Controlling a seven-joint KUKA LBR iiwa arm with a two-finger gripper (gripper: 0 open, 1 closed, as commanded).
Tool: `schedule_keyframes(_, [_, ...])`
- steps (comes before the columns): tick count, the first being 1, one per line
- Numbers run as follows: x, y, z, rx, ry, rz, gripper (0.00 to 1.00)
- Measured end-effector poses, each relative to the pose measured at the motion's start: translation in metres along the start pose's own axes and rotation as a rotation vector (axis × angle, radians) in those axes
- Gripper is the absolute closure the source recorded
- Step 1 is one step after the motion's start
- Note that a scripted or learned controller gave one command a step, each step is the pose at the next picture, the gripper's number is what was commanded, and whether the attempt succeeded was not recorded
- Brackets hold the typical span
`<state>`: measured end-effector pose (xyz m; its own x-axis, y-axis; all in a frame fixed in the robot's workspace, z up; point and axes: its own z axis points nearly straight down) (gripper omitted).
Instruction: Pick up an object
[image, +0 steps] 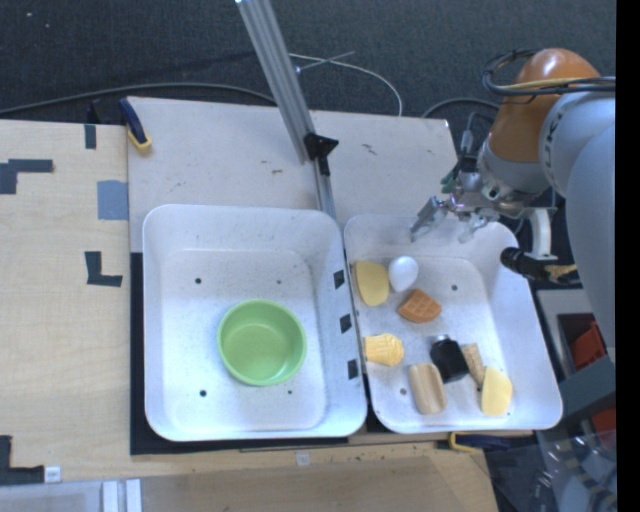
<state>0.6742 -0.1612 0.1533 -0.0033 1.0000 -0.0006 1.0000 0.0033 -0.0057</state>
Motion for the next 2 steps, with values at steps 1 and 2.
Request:
schedule_keyframes(1, [0.001,-0.002,0.062,0.004,-0.001,0.002,0.00])
schedule_keyframes(2, [0.002,-0.002,0.051,0.002,0.000,0.000,1.00])
